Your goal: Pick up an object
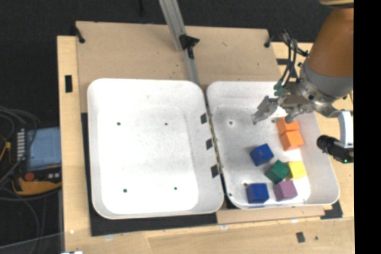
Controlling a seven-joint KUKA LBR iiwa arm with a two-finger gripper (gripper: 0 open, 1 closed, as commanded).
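Note:
The right bin (235,98) holds several small blocks in its near right part. Two orange blocks (290,134) lie together just below my gripper. A blue block (261,154), a green one (277,172), a yellow one (296,170), a purple one (286,190) and a second blue one (257,193) sit closer to the front. My gripper (277,111) hangs over the right bin's upper right area, just above the orange blocks. Its fingers are spread, one finger (262,112) pointing down-left, with nothing between them.
The left bin (149,146) sits beside the right one, their rims meeting at a row of dark clips (209,143). A slanted metal pole (169,3) rises from behind the bins. A black fitting (333,149) sticks in at the right bin's right edge.

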